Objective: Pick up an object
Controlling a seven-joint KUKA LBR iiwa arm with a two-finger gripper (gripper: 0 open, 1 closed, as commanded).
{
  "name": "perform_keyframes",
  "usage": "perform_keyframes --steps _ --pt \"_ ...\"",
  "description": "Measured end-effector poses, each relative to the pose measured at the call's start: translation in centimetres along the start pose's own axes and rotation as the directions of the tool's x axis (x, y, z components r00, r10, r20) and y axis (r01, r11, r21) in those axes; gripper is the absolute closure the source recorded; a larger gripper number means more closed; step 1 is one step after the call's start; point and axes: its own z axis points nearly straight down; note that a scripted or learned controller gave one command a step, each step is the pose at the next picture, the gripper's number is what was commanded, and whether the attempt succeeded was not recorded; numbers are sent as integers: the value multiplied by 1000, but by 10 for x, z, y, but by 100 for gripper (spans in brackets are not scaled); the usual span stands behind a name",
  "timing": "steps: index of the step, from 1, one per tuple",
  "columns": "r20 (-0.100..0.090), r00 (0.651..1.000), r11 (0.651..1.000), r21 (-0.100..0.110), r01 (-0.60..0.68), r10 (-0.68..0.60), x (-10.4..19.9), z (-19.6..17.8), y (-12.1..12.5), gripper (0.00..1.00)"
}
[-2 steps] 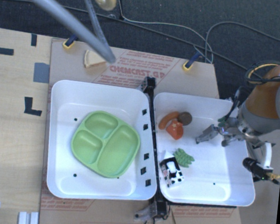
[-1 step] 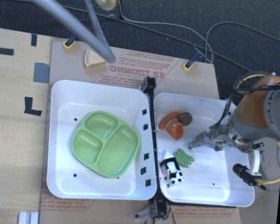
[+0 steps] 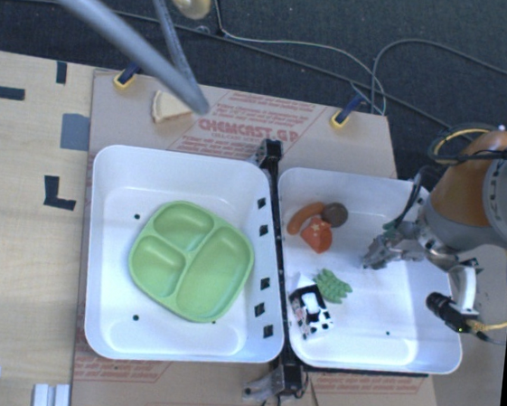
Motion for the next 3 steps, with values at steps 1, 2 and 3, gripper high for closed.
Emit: perform_keyframes --steps 1,2,3 --pt "-5 1000 1000 2 0 0 9 -51 -4 100" --pt "-3 1000 1000 1 0 0 8 -95 3 100" --pt "-2 1000 1000 -1 0 0 7 -158 1 100"
